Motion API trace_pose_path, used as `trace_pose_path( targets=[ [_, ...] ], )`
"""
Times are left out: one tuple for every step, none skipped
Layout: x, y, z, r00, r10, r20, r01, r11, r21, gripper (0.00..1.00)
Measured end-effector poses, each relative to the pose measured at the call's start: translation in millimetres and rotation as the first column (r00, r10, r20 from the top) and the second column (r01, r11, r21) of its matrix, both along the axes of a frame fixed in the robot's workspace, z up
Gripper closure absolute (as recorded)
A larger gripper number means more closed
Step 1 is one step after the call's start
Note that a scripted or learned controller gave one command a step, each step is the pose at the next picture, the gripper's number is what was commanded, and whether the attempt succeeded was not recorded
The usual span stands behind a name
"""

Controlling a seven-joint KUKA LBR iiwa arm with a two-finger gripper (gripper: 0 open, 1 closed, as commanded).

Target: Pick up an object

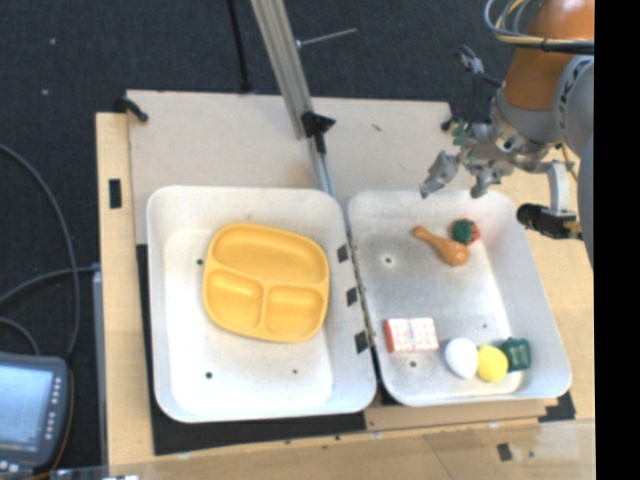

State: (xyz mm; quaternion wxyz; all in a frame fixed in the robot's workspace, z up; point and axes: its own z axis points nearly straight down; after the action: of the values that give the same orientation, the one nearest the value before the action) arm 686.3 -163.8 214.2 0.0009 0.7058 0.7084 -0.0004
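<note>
My gripper (458, 180) hangs above the far edge of the right bin (525, 268), fingers spread apart and nothing between them. Just below it in the bin lies an orange drumstick-shaped toy (443, 245) with a small green and red piece (464, 232) at its right end. Near the bin's front lie a red and white box (411, 335), a white egg (460, 357), a yellow ball (492, 363) and a dark green block (517, 352).
The left bin (175, 368) bears a yellow divided plate (266, 281). A slanted metal pole (290, 68) rises from behind the seam between the bins. A screen (30, 408) sits off the bench at the lower left.
</note>
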Motion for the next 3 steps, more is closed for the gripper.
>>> trace_pose_path(
  targets=[
    [0,0,0,1.000,0.001,-0.001,-0.001,1.000,-0.001,0.00],
    [-9,-3,-59,1.000,-0.004,-0.005,0.004,1.000,0.000,0.00],
    [-10,-4,-111,1.000,-0.003,-0.005,0.003,1.000,0.000,0.00]
  ],
)
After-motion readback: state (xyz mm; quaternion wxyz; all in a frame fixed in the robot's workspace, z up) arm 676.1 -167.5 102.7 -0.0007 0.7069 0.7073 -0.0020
